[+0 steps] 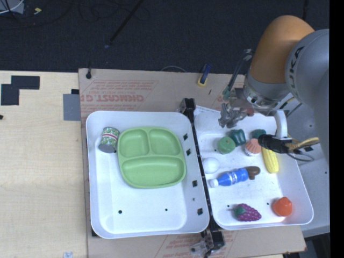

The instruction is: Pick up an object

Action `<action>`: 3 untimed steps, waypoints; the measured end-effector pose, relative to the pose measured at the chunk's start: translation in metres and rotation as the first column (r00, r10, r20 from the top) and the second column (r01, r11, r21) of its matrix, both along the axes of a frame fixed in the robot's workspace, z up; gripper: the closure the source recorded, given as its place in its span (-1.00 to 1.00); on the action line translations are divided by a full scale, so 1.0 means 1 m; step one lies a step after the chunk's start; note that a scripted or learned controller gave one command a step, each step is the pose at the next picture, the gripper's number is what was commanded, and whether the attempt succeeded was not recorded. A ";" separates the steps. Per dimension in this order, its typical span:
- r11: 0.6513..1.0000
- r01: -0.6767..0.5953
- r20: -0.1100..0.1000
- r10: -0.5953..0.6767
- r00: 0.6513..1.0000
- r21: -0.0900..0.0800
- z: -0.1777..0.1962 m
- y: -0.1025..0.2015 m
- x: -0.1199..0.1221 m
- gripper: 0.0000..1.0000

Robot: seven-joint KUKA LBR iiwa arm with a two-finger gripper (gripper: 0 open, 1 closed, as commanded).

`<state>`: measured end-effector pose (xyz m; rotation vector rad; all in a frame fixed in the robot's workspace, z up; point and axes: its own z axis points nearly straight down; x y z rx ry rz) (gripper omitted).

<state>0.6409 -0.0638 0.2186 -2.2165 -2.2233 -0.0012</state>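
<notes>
Gripper point(232, 117) hangs over the far inner corner of the right bin point(301, 187), its dark fingers pointing down with nothing caught between them; whether they stand wide or narrow I cannot tell, since they blur into one dark clump at this slant.

Just below the fingertips, toward the camera and a touch to the picture's right, sits the dark green piece point(237, 136), which looks like the nearest candidate. Beside it, slightly nearer the camera and to the picture's left, lies the lighter green round piece point(226, 144). My judgement is that the coming move turns on this: the closest things lie a short step forward of the tool, not straight beneath it, so the arm would need to shift toward the camera before descending.

Further out from the tool, to the picture's right, the yellow corn point(270, 159) lies with its long axis running roughly toward the camera. Beyond the green pieces the blue bottle point(231, 177) lies on its side, long axis across the bin, with a white ball point(210, 165) near its cap end. Farthest from the tool, at the near rim, rest the purple grapes point(247, 213) and the orange fruit point(282, 206).
</notes>
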 end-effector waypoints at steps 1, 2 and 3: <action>1.000 0.003 0.001 -0.003 1.000 -0.002 0.005 -0.010 0.006 1.00; 1.000 0.007 -0.003 -0.007 1.000 -0.002 -0.002 -0.008 -0.003 1.00; 1.000 0.003 0.000 -0.003 1.000 -0.002 0.003 -0.002 0.003 1.00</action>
